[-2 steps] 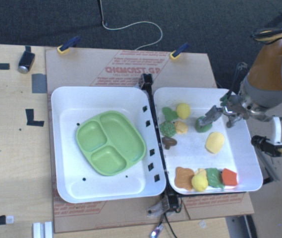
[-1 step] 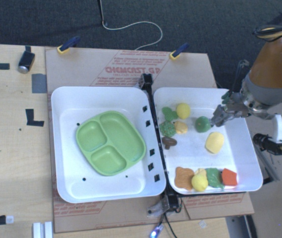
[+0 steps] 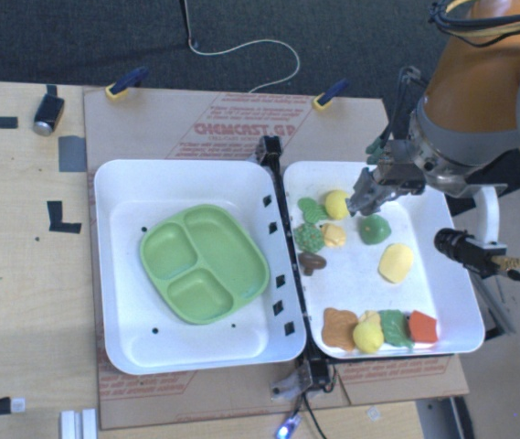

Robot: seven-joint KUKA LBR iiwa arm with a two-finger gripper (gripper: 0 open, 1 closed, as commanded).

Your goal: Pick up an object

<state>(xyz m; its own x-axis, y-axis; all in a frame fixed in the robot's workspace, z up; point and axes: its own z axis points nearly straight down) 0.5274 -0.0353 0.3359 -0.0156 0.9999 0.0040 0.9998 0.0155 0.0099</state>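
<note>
Yellow, green, brown, orange and red toy foods lie in the right bin (image 3: 442, 245), and we see them spread over its floor. A yellow ball (image 3: 335, 203) sits near the top left, with a green leaf (image 3: 312, 210) just beside it. A green ball (image 3: 375, 230) lies close by, and a yellow lump (image 3: 396, 262) rests a bit below it. Along the bottom edge we see an orange piece (image 3: 338, 327), a yellow piece (image 3: 368, 336), a green piece (image 3: 394, 327) and a red block (image 3: 423, 327) in a row. A small brown piece (image 3: 312, 263) lies by the left wall.

Our pincer (image 3: 366, 199) hangs low over the bin, between the yellow ball and the green ball. We cannot tell if it is wide or narrow, and we see nothing in it.

In the left bin (image 3: 113, 245) a green tray (image 3: 204, 262) with three parts lies tilted. Both bins sit on cardboard (image 3: 232, 131) on the tabletop (image 3: 13, 291). Two clamps (image 3: 127, 81) hold the cardboard's far edge.
</note>
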